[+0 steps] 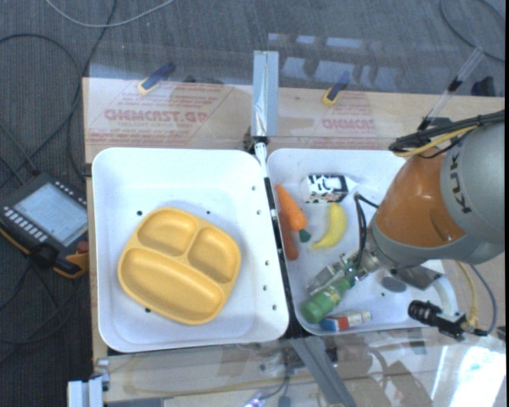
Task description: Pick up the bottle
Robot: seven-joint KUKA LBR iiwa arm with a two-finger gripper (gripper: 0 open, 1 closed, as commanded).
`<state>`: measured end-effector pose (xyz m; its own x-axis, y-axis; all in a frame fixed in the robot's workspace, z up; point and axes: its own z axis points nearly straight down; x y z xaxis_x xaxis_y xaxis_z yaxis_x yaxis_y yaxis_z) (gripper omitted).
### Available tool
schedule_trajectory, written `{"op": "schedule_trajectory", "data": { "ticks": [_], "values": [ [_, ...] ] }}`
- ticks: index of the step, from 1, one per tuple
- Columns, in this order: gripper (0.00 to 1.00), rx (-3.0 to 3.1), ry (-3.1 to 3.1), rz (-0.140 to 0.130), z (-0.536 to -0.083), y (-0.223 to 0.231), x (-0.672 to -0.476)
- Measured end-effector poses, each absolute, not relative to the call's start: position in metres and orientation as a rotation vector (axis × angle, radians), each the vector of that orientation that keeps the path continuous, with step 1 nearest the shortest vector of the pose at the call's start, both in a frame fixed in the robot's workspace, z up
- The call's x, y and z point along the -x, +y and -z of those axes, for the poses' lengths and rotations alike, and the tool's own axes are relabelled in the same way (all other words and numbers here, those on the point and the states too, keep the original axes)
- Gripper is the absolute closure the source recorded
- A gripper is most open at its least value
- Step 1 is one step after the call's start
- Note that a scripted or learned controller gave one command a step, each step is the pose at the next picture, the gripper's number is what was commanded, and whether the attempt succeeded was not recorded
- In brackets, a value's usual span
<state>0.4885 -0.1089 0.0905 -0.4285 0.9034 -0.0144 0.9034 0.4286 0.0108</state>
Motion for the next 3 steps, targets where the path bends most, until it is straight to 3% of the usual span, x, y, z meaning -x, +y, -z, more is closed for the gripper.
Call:
{"op": "schedule_trajectory", "data": {
  "ticks": [1, 2, 3],
  "values": [
    [1.00, -1.667, 2.643, -0.012, -0.0996, -0.1057, -0.4907],
    [0.00, -1.667, 2.644, -0.012, -0.0995, -0.1056, -0.4906],
    [0.00, -2.028, 2.381, -0.017, -0.0904, -0.1019, -0.4898]
  ]
}}
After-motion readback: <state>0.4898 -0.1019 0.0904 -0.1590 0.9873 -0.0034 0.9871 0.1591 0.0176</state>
